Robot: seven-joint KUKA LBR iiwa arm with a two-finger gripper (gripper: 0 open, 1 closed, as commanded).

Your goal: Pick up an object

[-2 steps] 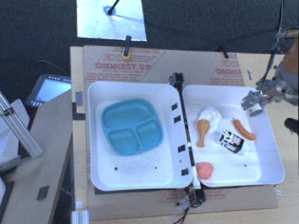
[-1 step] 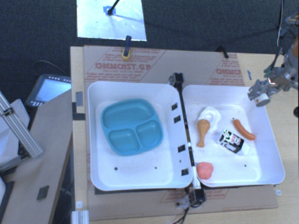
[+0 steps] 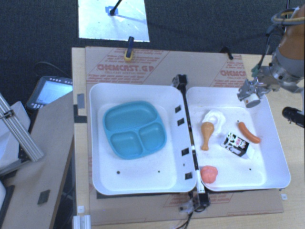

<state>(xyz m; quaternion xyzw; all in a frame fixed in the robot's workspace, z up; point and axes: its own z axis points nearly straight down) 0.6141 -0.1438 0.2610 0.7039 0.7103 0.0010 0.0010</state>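
Over the right white plastic bin (image 3: 274, 128), near its back right corner, sits the metal two-finger gripper (image 3: 249, 95); can't tell its opening from this angle, and nothing visible in it. On that bin's floor: tan toy chicken drumstick (image 3: 206, 134) touching a white rounded blob (image 3: 214, 117), black-and-white printed packet (image 3: 236, 144) just beside an orange toy sausage (image 3: 249, 132), pink rounded lump (image 3: 208, 173) near the front edge. Left white bin (image 3: 95, 128) holds a blue three-compartment plastic tray (image 3: 134, 129).

One fixed camera looks down at a slant on both white bins (image 3: 143, 92), arm entering from right.
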